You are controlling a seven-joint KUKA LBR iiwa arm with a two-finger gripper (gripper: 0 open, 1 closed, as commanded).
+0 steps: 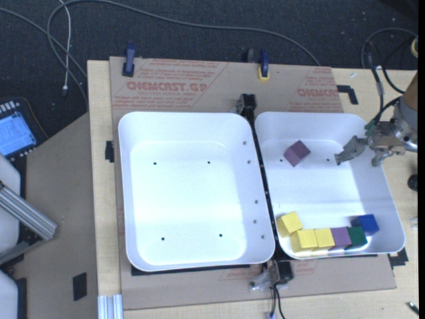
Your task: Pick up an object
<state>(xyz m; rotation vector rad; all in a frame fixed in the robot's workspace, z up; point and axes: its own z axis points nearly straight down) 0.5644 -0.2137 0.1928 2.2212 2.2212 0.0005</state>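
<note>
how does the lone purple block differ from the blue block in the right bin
The purple block sits alone near the middle of the right bin, touching nothing; the blue block sits at the near edge, at the end of a row of blocks. Purple is nearer the gripper. Both are small cubes.

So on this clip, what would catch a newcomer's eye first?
Probably the row of coloured blocks, yellow, purple, green and blue, packed along the near edge of the right bin. Next, a lone purple cube sits apart towards that bin's far side, with the gripper hovering just to its right.
</note>
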